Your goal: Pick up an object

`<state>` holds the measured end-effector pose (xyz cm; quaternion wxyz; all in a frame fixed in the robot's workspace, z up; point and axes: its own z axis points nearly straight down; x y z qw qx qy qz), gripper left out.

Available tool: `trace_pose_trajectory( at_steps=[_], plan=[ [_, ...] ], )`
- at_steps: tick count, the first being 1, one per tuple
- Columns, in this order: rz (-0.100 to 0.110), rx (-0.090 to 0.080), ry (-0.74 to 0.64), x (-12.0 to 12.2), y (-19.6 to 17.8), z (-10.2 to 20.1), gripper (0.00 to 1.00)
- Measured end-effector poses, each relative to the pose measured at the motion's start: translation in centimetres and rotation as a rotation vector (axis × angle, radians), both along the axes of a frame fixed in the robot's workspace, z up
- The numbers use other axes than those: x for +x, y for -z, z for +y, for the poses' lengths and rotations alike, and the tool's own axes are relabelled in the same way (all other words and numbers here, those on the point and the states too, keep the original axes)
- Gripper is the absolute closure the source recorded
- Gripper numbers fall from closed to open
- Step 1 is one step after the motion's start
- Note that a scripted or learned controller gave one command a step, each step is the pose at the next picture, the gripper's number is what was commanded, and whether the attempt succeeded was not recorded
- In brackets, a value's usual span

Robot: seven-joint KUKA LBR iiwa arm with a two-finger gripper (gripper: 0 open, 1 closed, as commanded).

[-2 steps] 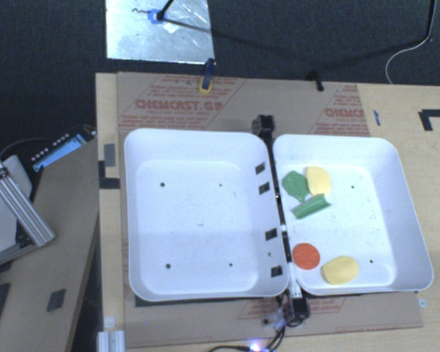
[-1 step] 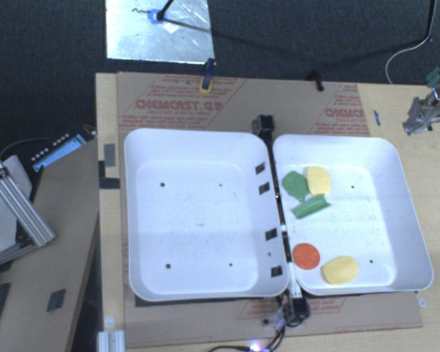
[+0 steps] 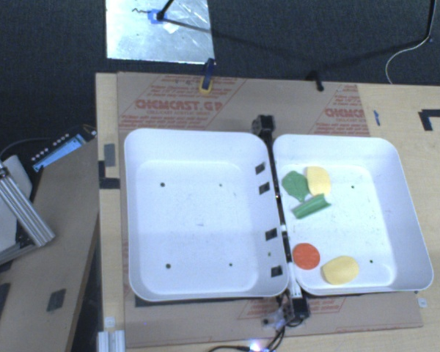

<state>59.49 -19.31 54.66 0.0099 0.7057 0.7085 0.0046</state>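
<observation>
White plastic right bin (image 3: 396, 189): you see five objects, namely two yellow pieces (image 3: 318, 180) at 11 and 6 o'clock, two green pieces (image 3: 295, 185) at 10, and one orange disc (image 3: 306, 256) at 7.

I see two bins side by side: the left bin (image 3: 198, 160) and the right bin (image 3: 396, 189), which holds five items: three clustered (image 3: 306, 191) near its left wall, a disc (image 3: 306, 256) and a lump (image 3: 340, 270) nearer the front.
</observation>
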Motion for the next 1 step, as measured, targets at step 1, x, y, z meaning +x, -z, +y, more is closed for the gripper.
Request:
trace_pose_trajectory(
  at_steps=[1],
  plan=[
    [0.037,0.013,0.003,-9.3,25.28,3.89,1.0]
  ],
)
